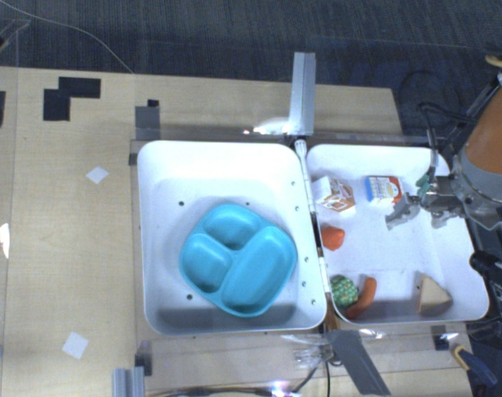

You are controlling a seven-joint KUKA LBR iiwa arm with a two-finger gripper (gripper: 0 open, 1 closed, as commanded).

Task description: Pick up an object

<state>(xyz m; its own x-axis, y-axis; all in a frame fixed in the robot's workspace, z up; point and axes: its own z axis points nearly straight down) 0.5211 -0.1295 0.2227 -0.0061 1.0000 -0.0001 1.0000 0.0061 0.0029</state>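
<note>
Holding a blue plate [238, 259], left bin [164, 172], right bin [449, 255] toys, jaws [397, 216] state unclear

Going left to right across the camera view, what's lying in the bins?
Blue divided plate → orange tomato-like piece → blue and white carton → tan wedge → end effector hovers near the carton.

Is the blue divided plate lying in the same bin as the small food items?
No, the blue plate lies in the left bin, while the food items are in the right bin.
</note>
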